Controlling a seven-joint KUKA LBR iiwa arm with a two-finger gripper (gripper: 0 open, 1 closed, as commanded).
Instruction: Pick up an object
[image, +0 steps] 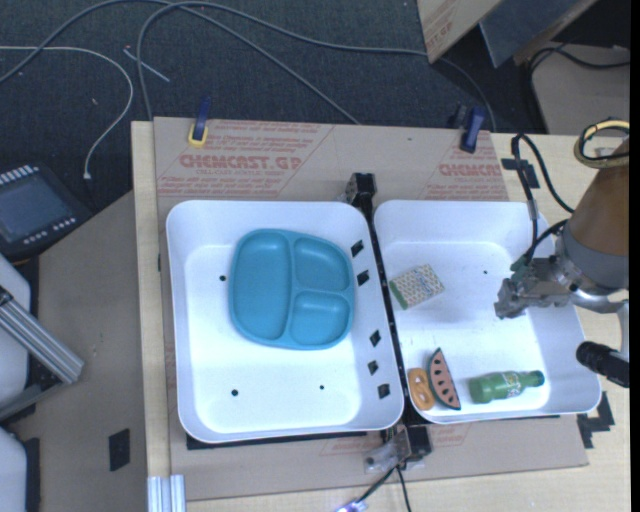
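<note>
Two red "CHEMCAST GP" prints (240, 160) mark the board — pincer (512, 302) over the right bin (470, 225), grip state unclear.

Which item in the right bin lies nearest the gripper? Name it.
The green bottle, on its side below the gripper; the patterned card and watermelon slice lie farther left.

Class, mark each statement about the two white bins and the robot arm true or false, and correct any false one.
1. The blue divided plate lies in the left bin. True.
2. The green bottle stands upright. False: it lies on its side.
3. The watermelon slice is in the right bin, left of the bottle. True.
4. The gripper is above the left bin. False: it is over the right bin.
5. The patterned square pad rests on the plate. False: it is in the right bin.
</note>
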